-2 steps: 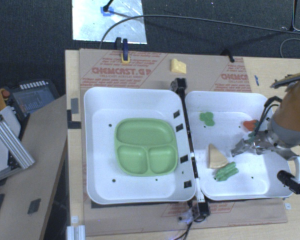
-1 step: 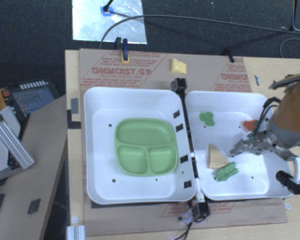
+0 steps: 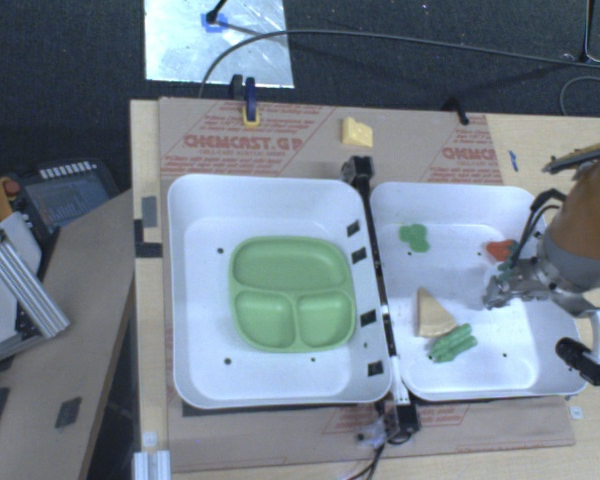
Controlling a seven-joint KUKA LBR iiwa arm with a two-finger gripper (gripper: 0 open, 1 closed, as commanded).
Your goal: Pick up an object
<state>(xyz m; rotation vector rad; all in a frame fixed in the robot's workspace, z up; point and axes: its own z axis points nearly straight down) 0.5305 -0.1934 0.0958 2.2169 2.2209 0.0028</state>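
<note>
Four toys lie in the right bin point(image 3: 520, 373); the pincer point(image 3: 497, 293), grip unclear, should reach nine o'clock for the wedge point(image 3: 432, 315)

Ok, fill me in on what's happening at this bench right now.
A grey and orange robot arm reaches in from the right over the right-hand bin, with its gripper low near the bin's right side. That bin holds a small green piece, a tan wedge, a green ridged item and an orange-red piece close to the gripper. None of them is visibly between its fingers. The left bin holds a green divided tray.
</note>
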